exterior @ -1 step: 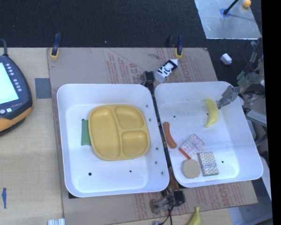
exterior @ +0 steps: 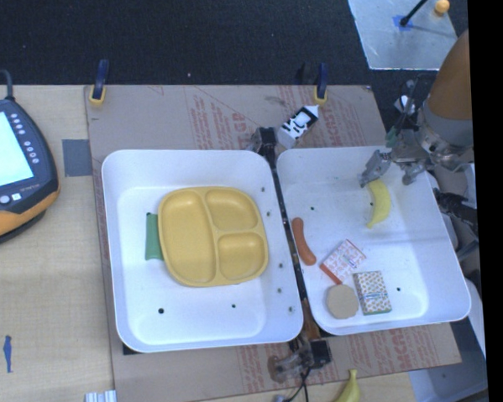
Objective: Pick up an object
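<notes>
A yellow banana (exterior: 379, 204) lies in the upper part of the right bin (exterior: 425, 309). My gripper (exterior: 392, 169) hangs just above and behind the banana's top end, fingers spread apart with nothing between them. Lower in the same bin lie an orange-red sausage (exterior: 303, 240), a red-and-white packet (exterior: 344, 259), a round tan cookie (exterior: 342, 301) and a small green-patterned box (exterior: 372, 292).
The left bin (exterior: 136, 320) holds a yellow divided plate (exterior: 211, 235) with a green item (exterior: 152, 236) poking out from under its left edge. A tablet pendant (exterior: 10, 166) lies at far left. Another banana (exterior: 341, 395) lies outside the bins at the bottom edge.
</notes>
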Tool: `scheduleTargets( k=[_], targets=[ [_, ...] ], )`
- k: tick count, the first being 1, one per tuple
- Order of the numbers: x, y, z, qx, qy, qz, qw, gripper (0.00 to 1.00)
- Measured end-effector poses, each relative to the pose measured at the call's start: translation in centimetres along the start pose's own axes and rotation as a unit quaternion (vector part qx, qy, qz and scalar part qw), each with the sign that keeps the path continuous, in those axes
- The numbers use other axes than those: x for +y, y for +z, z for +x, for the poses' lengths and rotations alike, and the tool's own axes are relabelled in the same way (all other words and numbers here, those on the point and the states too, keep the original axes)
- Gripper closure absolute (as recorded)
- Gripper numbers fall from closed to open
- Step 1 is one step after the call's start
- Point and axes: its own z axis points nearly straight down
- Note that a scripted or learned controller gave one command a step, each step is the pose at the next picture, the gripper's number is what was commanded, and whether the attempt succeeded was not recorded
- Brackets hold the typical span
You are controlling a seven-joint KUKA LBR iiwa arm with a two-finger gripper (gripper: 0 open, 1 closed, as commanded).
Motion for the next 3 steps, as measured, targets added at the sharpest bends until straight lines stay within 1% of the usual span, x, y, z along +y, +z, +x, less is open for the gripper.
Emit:
scheduleTargets(
  k=[1, 2, 3],
  targets=[
    [0.0, 6.3, -1.0, 0.000, 0.000, 0.001, 1.0000, 0.00],
    [0.8, 6.2, 0.9, 0.000, 0.000, -0.001, 1.0000, 0.00],
    [0.0, -5.9, -1.7, 0.001, 0.002, -0.001, 1.0000, 0.00]
  ],
)
